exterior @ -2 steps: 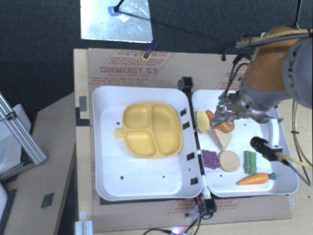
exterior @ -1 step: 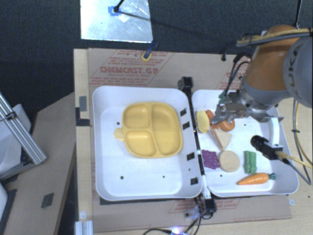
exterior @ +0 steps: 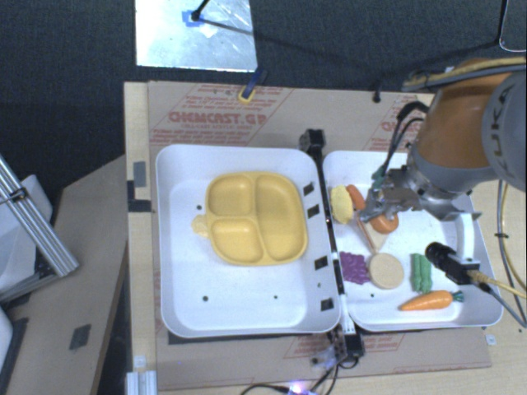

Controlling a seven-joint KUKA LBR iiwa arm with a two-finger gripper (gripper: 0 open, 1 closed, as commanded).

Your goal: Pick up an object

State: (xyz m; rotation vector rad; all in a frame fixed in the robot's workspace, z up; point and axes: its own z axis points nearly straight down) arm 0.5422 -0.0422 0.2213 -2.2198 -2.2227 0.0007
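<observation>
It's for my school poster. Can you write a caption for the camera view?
A robot arm reaches over the right bin of toy food, beside a yellow plate in the left bin.

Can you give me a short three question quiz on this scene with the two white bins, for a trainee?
1. True or false: the yellow divided plastic plate lies in the right white bin.
2. Which toy lies nearest the bench's front edge? A purple grapes B orange carrot C round tan biscuit
3. Fill in: the gripper hovers over the ____ bin.

Key: 1 false; 2 B; 3 right.
</observation>
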